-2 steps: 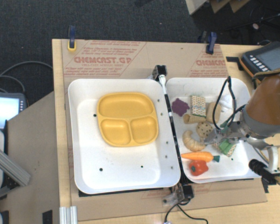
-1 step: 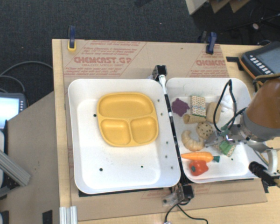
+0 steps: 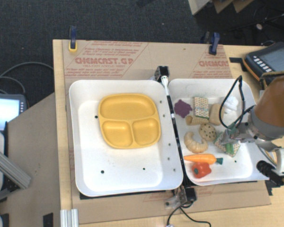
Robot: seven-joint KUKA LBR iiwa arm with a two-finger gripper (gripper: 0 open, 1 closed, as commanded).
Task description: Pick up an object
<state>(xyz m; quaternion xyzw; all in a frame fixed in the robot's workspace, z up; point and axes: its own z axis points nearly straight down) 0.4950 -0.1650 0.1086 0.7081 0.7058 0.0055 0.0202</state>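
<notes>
On the bench (image 3: pixel 109 60), a brown board with red lettering, 2 shallow white bins sit side by side, touching along their shared edge. Toward the far half of the left bin (image 3: pixel 85 174) lies a yellow divided plate (image 3: pixel 129 120) with 1 wide compartment at the back and 2 smaller ones at the front; it rests flat, apart from the bin walls.

Inside the right bin (image 3: pixel 246 171) are several small toy foods. A purple piece (image 3: pixel 182 108) lies near the bin's left wall at the back, with a patterned block (image 3: pixel 200 106) just beside it toward the right. A speckled round cookie (image 3: pixel 207 131) sits near the middle, and a pale croissant (image 3: pixel 194 142) curls just in front of it. Along the front edge an orange carrot (image 3: pixel 199 159) lies crosswise with its green tip pointing right, touching a red pepper (image 3: pixel 201 170) beside the front wall.

From the right, the grey arm (image 3: pixel 273 112) with its orange band reaches over the right bin, a black cable looping above it. Its end effector (image 3: pixel 228 143) is low at the bin's right side, over a small greenish object (image 3: pixel 232 148); whether it is clenched or released cannot be told.
</notes>
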